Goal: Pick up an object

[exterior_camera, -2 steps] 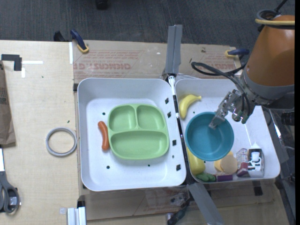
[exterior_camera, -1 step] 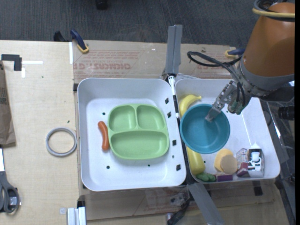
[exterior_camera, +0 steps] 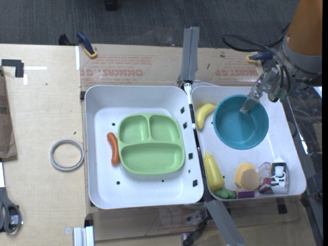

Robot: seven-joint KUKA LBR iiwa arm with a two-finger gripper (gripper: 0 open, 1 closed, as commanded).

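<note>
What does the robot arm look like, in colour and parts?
The arm has a broad orange band above a grey wrist section. Black cables run beside it. Its end effector is slim, metallic grey, with pale fingers.

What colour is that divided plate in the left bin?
Light green; the divided plate shows plainly in the camera view.

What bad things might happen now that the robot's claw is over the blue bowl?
1. The gripper hangs over the blue bowl, near its rim. Its fingers may slide off the smooth, curved wall, or tip the bowl.
2. A shoved bowl could bump the banana right beside it.
3. The other things are crowded in the bin's near corner, so a grab there might catch two or none.
</note>
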